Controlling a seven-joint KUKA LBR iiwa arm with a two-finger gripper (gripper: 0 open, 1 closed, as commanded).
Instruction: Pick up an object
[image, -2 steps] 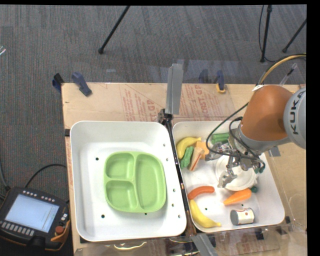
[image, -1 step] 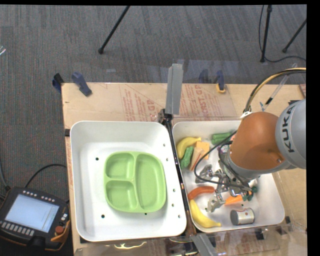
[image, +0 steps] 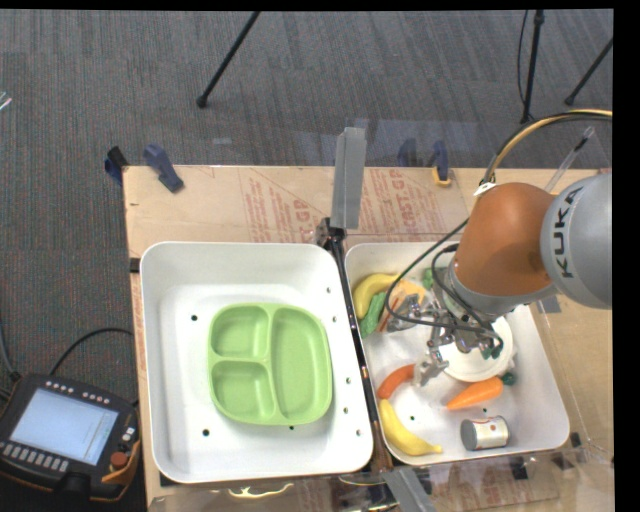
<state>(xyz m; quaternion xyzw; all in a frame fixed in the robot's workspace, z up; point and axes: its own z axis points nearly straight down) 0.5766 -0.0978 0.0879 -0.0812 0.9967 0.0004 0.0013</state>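
Toy food is lying scattered across the right bin (image: 556, 420), in the lower right of the frame, and this is where the gripper (image: 437, 366) is hanging. Its fingers are pointing down over the middle of that bin, with nothing seen between them; whether they are open or closed cannot be told from this angle. The grey arm (image: 590, 240), with its orange band (image: 505, 240), is reaching in from the right edge of the frame and covering much of the bin's upper half.

Room along the right bin's edges is tight. A yellow banana (image: 400, 424) is lying against the bin's left wall near the lower corner, and a red pepper (image: 396, 379) is sitting just above it. An orange carrot (image: 476, 393) is resting beside a white dish (image: 490, 358), just right of the gripper. A small silver can (image: 485, 432) is lying on its side near the lower wall. Another yellow banana (image: 371, 291) and a green vegetable (image: 376, 312) are crowding the upper left corner of the bin, close to the divider between the two bins.

The left bin (image: 165, 300) is sitting at centre left and offering far more open floor. A green divided plate (image: 270, 362) is lying flat in its middle, well apart from every wall
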